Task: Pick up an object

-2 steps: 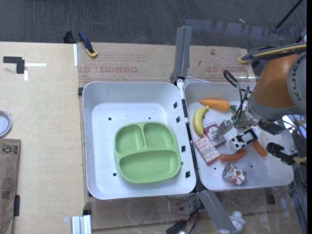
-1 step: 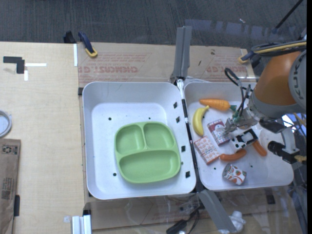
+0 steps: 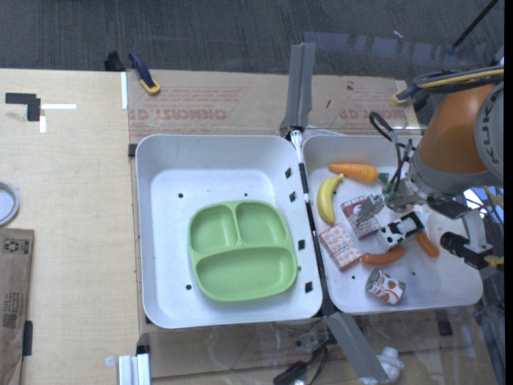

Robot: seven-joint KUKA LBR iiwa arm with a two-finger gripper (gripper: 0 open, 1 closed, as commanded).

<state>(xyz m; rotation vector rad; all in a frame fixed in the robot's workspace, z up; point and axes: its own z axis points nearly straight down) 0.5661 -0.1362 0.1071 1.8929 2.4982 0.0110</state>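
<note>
I had the gripper [image 3: 390, 201] low in the right bin [image 3: 449, 295], beside a silvery packet [image 3: 362, 213] (crowded by banana [image 3: 325, 198] and carrot [image 3: 353, 170]). I couldn't tell its fingers' state; I'd descend squarely, closing slowly.

From my seat, the arm [image 3: 457, 139] runs off the picture's right edge and covers the right bin's [image 3: 433, 299] far right corner. I cannot make out the gripper's tips [image 3: 394, 203]. The brown paper bag [image 3: 14, 295] is cut by the left edge, as is the tape roll [image 3: 6, 205].
</note>
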